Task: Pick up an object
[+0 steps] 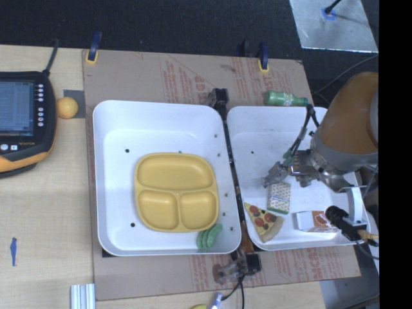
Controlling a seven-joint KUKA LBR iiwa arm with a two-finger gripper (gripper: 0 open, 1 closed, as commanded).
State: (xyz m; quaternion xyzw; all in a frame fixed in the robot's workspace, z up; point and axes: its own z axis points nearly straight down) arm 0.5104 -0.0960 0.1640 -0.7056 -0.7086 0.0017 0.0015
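My gripper (279,174) hangs low in the right bin (257,124), just above a small green-and-white checkered packet (279,197) that lies on the bin floor. A toy pizza slice (262,221) rests at the bin's front left corner. A white and orange box (313,221) lies at the front right, partly under the arm. Nothing can be made out in the gripper's grasp. In the left bin (116,127) sit a yellow divided plate (175,190) and a green toy (209,237) by the front right corner.
A green bottle (285,98) lies on the cardboard behind the right bin. A teach pendant (22,121) and an orange ball (67,107) sit at the left of the bench. Cables and clips (235,269) lie in front of the bins.
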